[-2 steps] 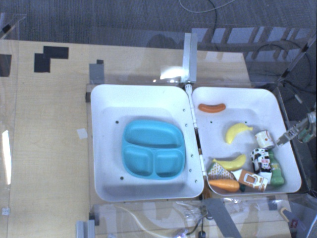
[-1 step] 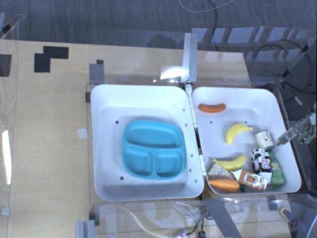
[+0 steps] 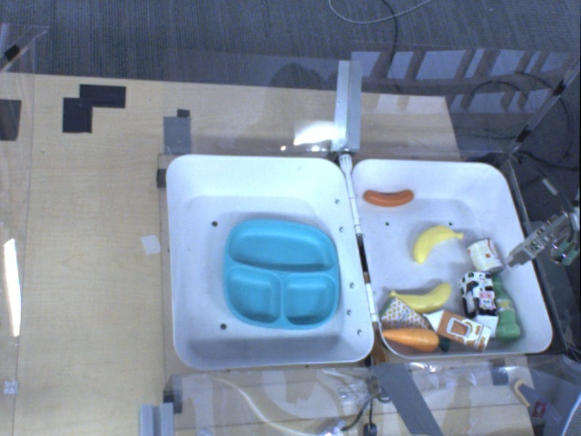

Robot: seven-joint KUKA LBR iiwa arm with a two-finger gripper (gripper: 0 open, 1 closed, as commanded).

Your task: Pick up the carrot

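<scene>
Orange and tapered, the carrot (image 3: 411, 339) lies along the front wall of the right bin (image 3: 472, 173), close to its front-left corner, with its thicker end pointing toward the small carton (image 3: 465, 331) that touches it on the right. Just behind the carrot sits a patterned wedge-shaped item (image 3: 396, 312), and behind that a banana (image 3: 424, 298) lies flat. A second banana (image 3: 437, 242) curves near the middle of the same bin, and a sausage (image 3: 388, 197) rests near the back-left corner, well apart from the rest. Toward the right wall there is a cluster: a small white cup-like piece (image 3: 484, 255), a black-and-white cow-patterned item (image 3: 477, 292), and something green (image 3: 507, 321) near the front-right corner.

My end effector (image 3: 546, 239) is at the right edge of the right bin, over its rim, well apart from the carrot and nearest the white cup-like piece. It is small and partly cut off at the edge of the view, so I cannot tell how it is set; nothing appears to be in it, though I would not swear to that.

On the left, the other white bin (image 3: 195, 198) carries a blue divided tray (image 3: 281, 272) with three compartments, sitting around the middle. Both bins stand side by side on the pale wooden tabletop (image 3: 82, 262).
</scene>
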